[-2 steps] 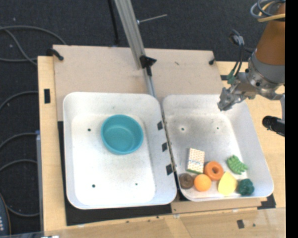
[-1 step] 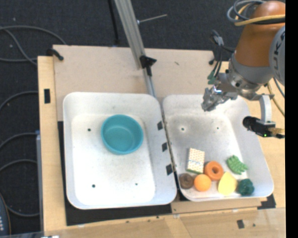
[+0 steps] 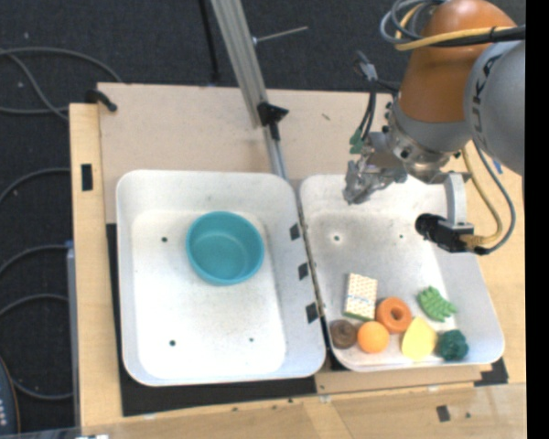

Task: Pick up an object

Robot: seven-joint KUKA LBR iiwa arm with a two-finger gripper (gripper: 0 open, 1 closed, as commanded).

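I see the arm [image 3: 457, 62] entering from the upper right, its gripper [image 3: 359, 188] hanging over the right bin's [image 3: 393, 245] upper-left corner; whether it is clenched I cannot tell. In the left bin [image 3: 146, 245] sits a teal bowl [image 3: 224, 247]. Small toy foods, among them an orange ball [image 3: 372, 337] and a yellow lemon [image 3: 419, 339], cluster at the right bin's lower edge, well apart from the gripper.

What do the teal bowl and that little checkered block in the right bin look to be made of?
Teal bowl: likely smooth moulded plastic, judging by its even colour, soft sheen and rounded rim. Checkered block: pale with a fine grid pattern like a toy wafer or cracker; matte, perhaps plastic or foam, too small to tell.
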